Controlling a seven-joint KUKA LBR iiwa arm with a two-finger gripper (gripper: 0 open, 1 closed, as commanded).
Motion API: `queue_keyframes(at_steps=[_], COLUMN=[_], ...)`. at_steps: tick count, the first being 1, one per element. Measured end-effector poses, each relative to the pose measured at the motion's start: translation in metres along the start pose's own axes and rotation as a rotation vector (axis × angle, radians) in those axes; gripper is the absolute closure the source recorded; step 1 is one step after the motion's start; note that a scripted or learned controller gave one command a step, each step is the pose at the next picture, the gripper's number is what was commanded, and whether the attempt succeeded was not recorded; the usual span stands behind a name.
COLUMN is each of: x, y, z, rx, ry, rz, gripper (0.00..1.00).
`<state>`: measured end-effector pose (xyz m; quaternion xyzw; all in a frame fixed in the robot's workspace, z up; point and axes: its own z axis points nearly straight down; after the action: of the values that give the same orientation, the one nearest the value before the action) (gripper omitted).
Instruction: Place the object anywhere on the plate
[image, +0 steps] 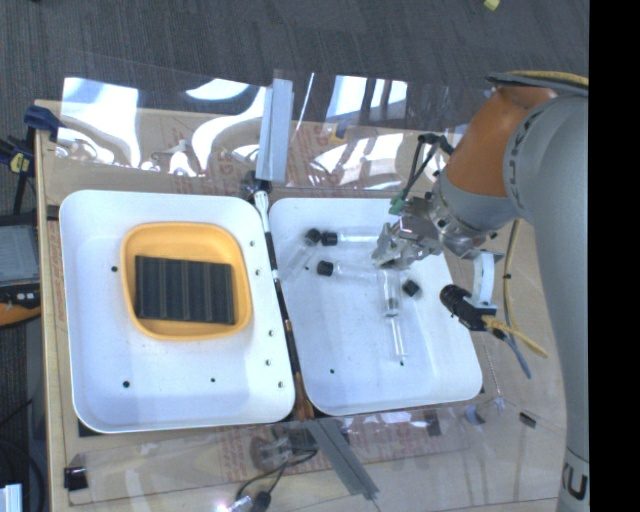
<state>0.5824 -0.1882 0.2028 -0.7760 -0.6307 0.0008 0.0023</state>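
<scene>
Gripper hovers over the right bin near clear tubes; its grip state is unclear. Yellow plate sits in the left bin.

We record one arm: smooth grey rounded casing, an orange band above the wrist, a metallic silver gripper assembly, thin dark cables along the wrist, a yellow cable over the top.

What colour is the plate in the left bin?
The plate is yellow-orange with a dark ribbed centre, seen in the camera view.
</scene>
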Motion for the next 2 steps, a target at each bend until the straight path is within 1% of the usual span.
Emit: queue_keyframes(at_steps=[1,2], x=[0.018,0.04], y=[-0.069,-0.089], z=[0.032,0.011], rx=[0.003,0.001], ry=[-0.001,0.0], rz=[-0.223,-0.284], gripper=[1.0,1.0])
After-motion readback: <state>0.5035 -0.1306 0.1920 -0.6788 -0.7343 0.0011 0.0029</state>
